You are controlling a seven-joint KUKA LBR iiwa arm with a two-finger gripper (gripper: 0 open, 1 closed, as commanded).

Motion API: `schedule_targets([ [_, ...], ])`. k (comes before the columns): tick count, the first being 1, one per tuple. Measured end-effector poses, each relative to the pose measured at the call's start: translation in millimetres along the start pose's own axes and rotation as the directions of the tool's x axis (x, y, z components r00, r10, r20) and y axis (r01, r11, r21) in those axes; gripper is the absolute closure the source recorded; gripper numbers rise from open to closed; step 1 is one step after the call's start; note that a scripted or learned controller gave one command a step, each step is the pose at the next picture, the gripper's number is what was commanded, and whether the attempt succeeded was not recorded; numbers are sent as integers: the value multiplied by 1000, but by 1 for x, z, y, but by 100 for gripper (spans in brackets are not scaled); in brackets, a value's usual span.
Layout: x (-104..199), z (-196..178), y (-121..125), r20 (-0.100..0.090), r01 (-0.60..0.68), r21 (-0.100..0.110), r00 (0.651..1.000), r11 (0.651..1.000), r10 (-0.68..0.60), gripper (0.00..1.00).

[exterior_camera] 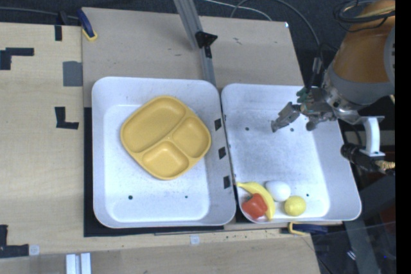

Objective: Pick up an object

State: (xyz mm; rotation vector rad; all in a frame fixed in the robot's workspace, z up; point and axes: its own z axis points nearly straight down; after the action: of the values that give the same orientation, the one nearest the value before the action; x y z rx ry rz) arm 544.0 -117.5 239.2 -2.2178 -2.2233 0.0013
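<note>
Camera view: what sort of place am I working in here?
Probably a robot lab's pick-and-place test bench, not a kitchen: two shallow white plastic bins on a wooden benchtop, a yellow divided plastic tray, and small toy foods such as a white egg.

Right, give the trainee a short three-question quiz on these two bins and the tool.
1. True or false: the yellow divided plate lies in the left bin.
2. Which sits furthest right in the right bin? A) red item B) white egg C) yellow ball
3. Fill in: the tool is over the right bin's ___ part, far or near.

Key: 1 true; 2 C; 3 far.
</note>
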Motion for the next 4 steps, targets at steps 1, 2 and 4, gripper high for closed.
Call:
schedule_targets([
  [1, 0, 0, 0, 0, 0, 0, 1000, 1000, 0, 0],
  [2, -5, 47, 4, 1, -2, 5, 1000, 1000, 2, 0],
  [4, -11, 151, 8, 2, -1, -1, 1000, 1000, 1, 0],
])
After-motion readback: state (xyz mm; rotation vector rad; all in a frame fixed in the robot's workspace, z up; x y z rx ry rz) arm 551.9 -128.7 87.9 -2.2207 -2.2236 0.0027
